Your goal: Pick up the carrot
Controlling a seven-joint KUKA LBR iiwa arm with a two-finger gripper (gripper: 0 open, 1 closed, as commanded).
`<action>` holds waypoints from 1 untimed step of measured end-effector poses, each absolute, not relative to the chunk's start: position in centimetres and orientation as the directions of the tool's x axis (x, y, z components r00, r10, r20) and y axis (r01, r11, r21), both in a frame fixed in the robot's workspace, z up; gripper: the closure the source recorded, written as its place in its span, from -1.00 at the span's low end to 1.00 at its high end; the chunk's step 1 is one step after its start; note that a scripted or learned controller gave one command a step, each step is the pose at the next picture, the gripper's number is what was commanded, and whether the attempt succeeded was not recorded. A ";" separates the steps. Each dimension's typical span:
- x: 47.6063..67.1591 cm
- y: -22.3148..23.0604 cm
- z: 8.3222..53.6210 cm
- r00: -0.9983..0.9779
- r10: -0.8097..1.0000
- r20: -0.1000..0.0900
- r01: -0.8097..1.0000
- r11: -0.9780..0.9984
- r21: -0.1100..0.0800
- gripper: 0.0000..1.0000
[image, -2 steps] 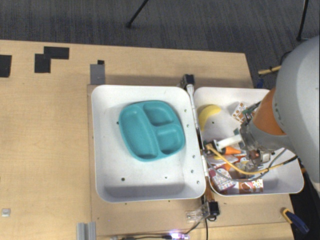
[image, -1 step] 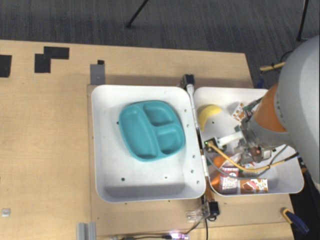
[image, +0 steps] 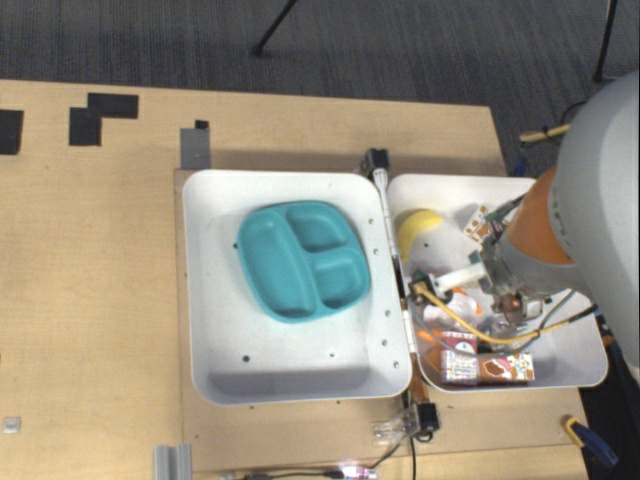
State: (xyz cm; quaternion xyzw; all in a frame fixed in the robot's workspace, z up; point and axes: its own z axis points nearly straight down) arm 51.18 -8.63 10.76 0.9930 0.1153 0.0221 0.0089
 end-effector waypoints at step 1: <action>50.3 -8.4 9.8 0.969 0.244 0.047 0.243 -0.970 0.026 -1.00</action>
